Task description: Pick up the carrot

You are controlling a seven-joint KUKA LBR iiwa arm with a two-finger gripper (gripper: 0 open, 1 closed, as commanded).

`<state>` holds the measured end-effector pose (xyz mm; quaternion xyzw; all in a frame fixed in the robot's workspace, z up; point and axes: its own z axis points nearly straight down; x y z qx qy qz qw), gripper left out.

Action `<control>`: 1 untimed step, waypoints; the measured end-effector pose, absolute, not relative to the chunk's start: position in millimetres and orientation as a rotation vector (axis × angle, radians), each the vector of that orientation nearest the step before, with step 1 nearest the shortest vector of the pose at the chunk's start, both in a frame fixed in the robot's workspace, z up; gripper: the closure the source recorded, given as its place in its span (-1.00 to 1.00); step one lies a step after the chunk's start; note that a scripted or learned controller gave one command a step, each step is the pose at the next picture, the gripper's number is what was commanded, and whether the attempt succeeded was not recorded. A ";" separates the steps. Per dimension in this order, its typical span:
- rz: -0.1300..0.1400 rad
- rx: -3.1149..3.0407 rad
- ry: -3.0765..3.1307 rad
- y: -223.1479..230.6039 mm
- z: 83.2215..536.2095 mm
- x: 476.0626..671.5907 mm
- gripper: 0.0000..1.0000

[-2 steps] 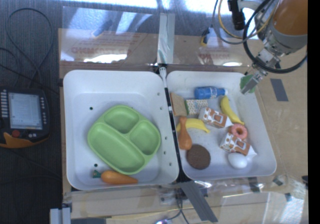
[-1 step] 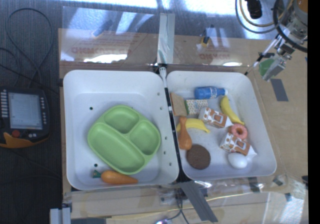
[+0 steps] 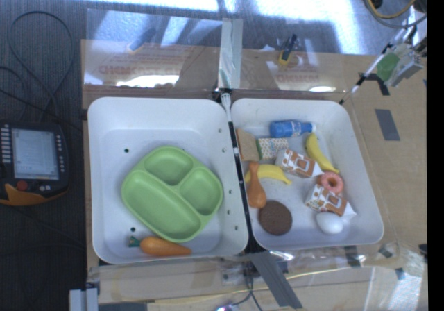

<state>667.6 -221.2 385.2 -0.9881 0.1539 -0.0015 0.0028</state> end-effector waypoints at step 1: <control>0.020 -3.098 0.470 -203.0 264.9 668.1 1.00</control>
